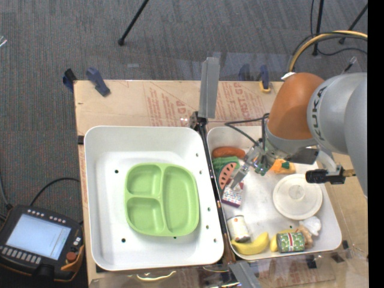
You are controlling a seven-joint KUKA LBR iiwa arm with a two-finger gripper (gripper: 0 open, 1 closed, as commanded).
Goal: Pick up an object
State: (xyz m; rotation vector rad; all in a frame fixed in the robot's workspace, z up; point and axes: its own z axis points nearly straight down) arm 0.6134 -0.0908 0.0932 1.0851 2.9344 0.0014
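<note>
Fingers (245,171) seen low in the right bin (333,221), pointing down and left toward a small white and purple carton (233,195); whether apart or together, could not be told. Carton lay flat on the bin floor just below the fingertips, a boxy pack with a purple printed face and a touch of red at its upper end; contact with the fingers could not be made out. Just left of it, against the bin's left wall, a watermelon slice (225,174), red with dark seeds and a green rind, and above that an orange-red sausage shape (228,152). Right of the fingers, a small orange and green piece (282,166), partly hidden. Farther right, a round white plate (297,197). Along the near edge, a white can (239,226), a yellow banana (252,245), a green and red tin (290,242) and a white lump (311,225). Beyond, in the left bin (102,155), a green divided tray (162,198) lying flat. Both bins side by side on the desk (138,104)
</note>
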